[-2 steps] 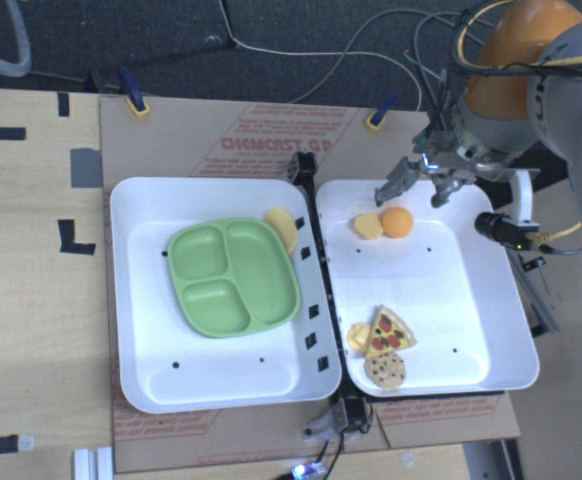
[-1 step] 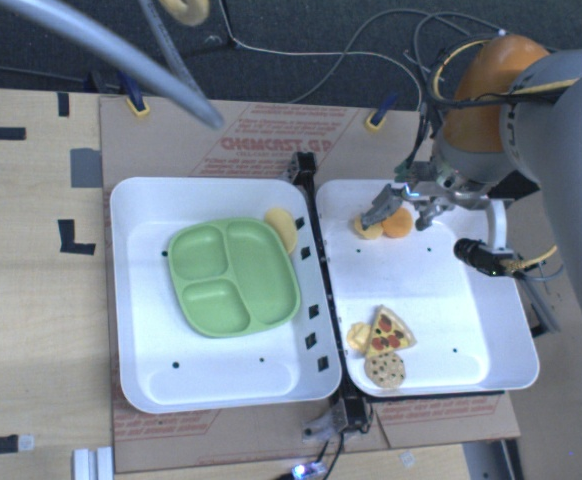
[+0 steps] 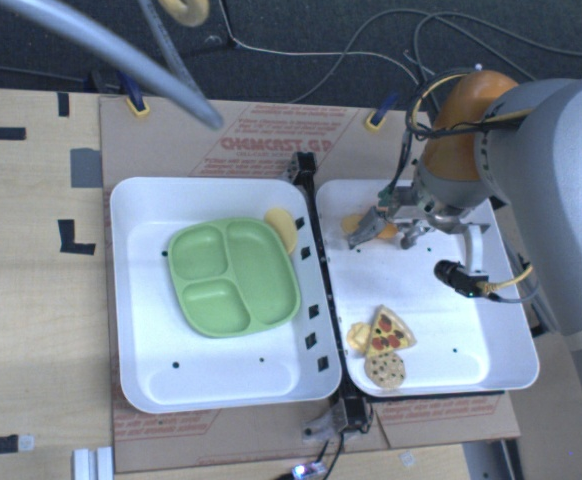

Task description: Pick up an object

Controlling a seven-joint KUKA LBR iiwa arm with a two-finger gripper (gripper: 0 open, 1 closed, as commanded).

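arm comes in from right, gripper (image 3: 379, 225) low in right bin (image 3: 471, 368), near its back left corner. fingers look slightly apart, tips right at small orange-yellow item (image 3: 356, 227), touching or just beside, can't tell if it's actually gripped. toy pizza slice (image 3: 388, 331) and cookie (image 3: 385, 369) sit together near front of same bin. left bin (image 3: 151, 368) has green divided plate (image 3: 233, 276), pale yellow piece (image 3: 283, 227) at plate's back right edge.
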